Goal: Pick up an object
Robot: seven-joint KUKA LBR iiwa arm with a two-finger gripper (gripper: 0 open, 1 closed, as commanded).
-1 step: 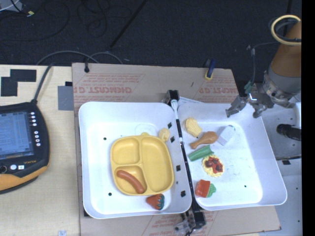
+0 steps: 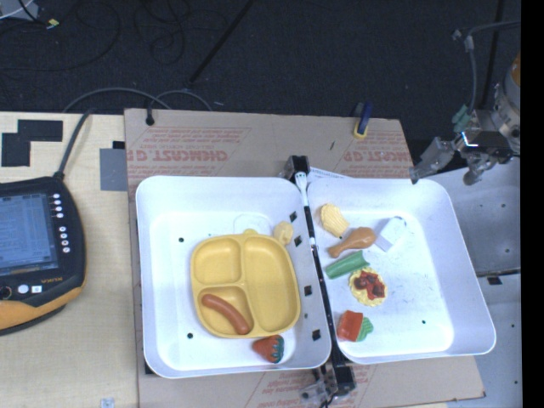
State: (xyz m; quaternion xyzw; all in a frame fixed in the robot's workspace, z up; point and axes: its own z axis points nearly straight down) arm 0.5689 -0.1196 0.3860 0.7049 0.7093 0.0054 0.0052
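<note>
My gripper hangs over the far right corner of the right bin, open, with nothing between its fingers. In that bin's left half lie a yellow corn cob, a brown chicken drumstick, a green vegetable, a small tart with red topping, a red and green piece and a small grey block. All of these lie left of and nearer than the gripper, apart from it.
The left bin holds a yellow divided plate with a sausage in it, a strawberry at its near edge and a small yellow piece. A black divider runs between the bins. A pendant lies far left.
</note>
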